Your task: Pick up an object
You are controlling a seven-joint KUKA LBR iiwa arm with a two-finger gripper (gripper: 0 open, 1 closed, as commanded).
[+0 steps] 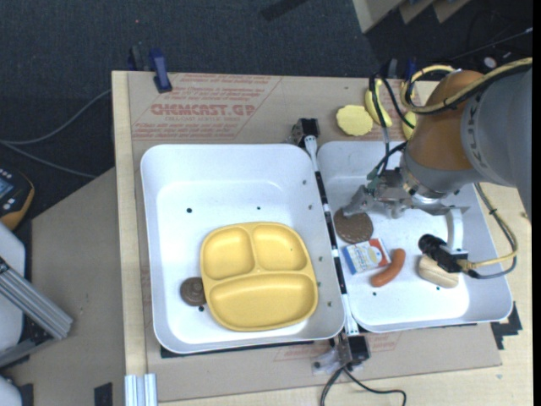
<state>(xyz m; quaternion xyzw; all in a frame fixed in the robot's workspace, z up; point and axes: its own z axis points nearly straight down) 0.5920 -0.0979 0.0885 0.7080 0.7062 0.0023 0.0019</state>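
Low over the right bin (423, 313), with the gripper (382, 200) just above and to the right of the brown disc (353, 226), close to it, perhaps touching its upper edge. Cannot tell from this slant whether spread or pressed together; metal parts bunched under the orange band, nothing readable between them. No thing seen pinched or raised.

Flat on the bin floor, the brown disc, hard by the wall shared with the left bin (169, 194). Just below the disc, a small red-and-blue packet (365, 255). Below and to the right of the disc, beside the packet, a red sausage (388, 268). Well left of the disc, across the wall, a yellow divided plate (256, 275), and farther left again a small brown round piece (193, 290) at the plate's edge. Up from the disc, out on the table (211, 108), a yellow lump (355, 119).

Judged as early in the task: approach made, most likely aimed at the disc. Left to do: closing on it, lifting clear. Thin and flat against the floor, so likely hard to get under and easy to miss.
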